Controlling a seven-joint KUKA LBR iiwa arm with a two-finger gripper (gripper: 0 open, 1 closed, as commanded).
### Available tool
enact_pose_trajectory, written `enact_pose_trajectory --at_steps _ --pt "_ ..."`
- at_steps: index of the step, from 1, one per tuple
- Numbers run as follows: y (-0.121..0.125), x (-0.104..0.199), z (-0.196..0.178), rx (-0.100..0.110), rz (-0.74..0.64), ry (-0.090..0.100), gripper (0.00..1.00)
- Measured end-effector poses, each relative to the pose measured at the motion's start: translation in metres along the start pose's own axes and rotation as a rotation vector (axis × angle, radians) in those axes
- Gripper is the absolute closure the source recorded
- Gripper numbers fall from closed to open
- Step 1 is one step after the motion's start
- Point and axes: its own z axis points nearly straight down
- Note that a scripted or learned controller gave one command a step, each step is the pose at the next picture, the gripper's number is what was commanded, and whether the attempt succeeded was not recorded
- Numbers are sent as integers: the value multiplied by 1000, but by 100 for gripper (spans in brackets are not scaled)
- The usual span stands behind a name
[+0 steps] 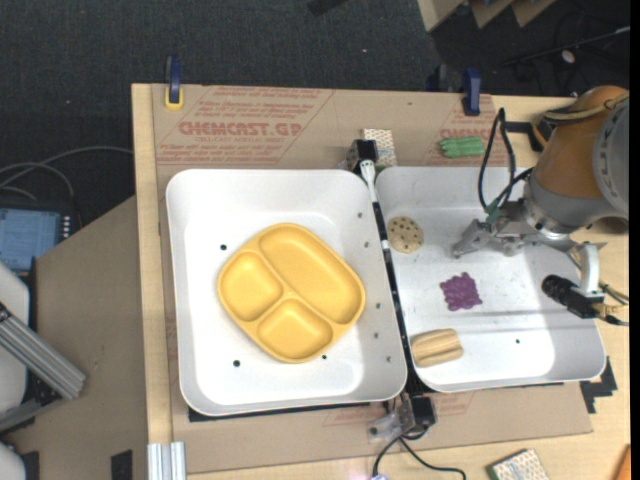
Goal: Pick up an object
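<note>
Cardboard-topped bench (250,118) carried two shallow white bins side by side: the left bin (190,298) held a yellow three-compartment tray (290,290), while the right bin (560,353) held a round speckled cookie (404,233) at its upper left, a purple grape cluster (460,291) near centre and a tan bread roll (437,347) at its lower left. The gripper (474,242) hung low over the upper middle of the right bin with fingers spread and nothing between them, apparently poised between cookie and grapes, touching neither.
</note>
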Motion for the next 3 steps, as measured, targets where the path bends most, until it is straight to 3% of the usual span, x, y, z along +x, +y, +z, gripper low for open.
enact_pose_trajectory --at_steps 1,2,3 --pt "-60 62 -6 7 2 4 0" --pt "-57 57 -17 -2 6 -2 100" --pt "-2 128 -122 -15 -5 0 100"
